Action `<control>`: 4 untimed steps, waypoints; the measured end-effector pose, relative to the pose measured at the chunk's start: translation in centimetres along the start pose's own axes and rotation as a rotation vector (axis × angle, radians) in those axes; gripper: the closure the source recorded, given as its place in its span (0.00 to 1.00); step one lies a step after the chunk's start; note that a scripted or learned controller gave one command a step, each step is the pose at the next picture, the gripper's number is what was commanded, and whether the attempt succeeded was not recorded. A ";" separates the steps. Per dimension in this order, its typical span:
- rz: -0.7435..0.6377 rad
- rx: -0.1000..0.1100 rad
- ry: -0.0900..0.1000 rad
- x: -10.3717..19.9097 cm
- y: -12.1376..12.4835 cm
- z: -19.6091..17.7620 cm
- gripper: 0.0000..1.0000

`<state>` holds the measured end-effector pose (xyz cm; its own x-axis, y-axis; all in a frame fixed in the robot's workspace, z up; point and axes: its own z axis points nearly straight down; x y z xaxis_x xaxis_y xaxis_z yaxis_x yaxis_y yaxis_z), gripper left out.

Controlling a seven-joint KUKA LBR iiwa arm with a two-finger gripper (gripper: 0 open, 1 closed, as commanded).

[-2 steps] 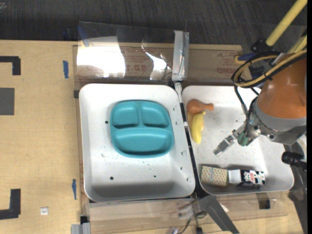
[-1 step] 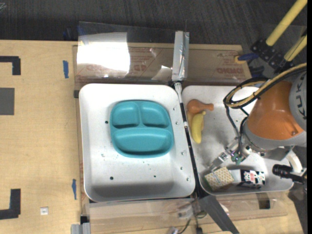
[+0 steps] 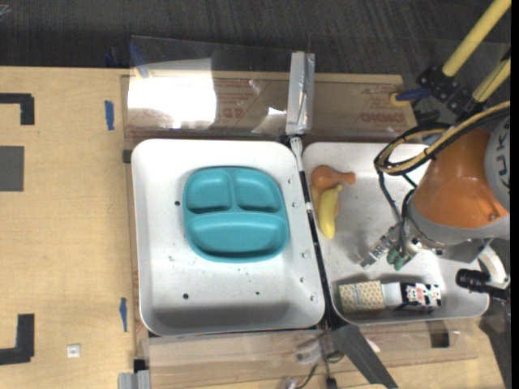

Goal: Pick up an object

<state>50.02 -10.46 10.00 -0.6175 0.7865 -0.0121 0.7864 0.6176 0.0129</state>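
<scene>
Banana [image 3: 327, 211]: lies in the right bin [image 3: 357, 164], near its left wall, long axis running away from the camera, just below an orange toy [image 3: 331, 177] that touches or nearly touches its upper end.
Banana, look: yellow, short, gently curved, smooth skin, probably a plastic toy.
Banana, handling: likely light and stiff; rounded and slick, so prone to roll or squirt out of a pinch; best taken across the narrow middle, with the pinch set square to the long axis.
Brush-like item [image 3: 389, 295]: lies flat along the front wall of the right bin, tan speckled head to the left, white and black body to the right; probably light, harder to pinch so close to the wall.
Hand [image 3: 389, 252]: hangs low over the right bin's middle, between banana and brush-like item, touching neither; nothing seen in its grip; opening too small and cluttered to read, cannot tell wide or narrow.
Left bin [image 3: 154, 217]: carries a teal divided plate [image 3: 236, 213], well apart from the hand.
Worktop [image 3: 57, 217]: pale wood, carries both bins.
</scene>
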 end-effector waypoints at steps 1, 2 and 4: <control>-0.253 0.007 0.009 4.1 1.0 -8.6 1.00; -0.265 0.006 0.004 0.2 -1.7 -17.1 1.00; -0.815 0.005 0.014 2.4 -0.2 -16.1 0.00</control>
<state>48.08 -8.67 26.03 -0.9959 0.0899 -0.0034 0.0899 0.9960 0.0010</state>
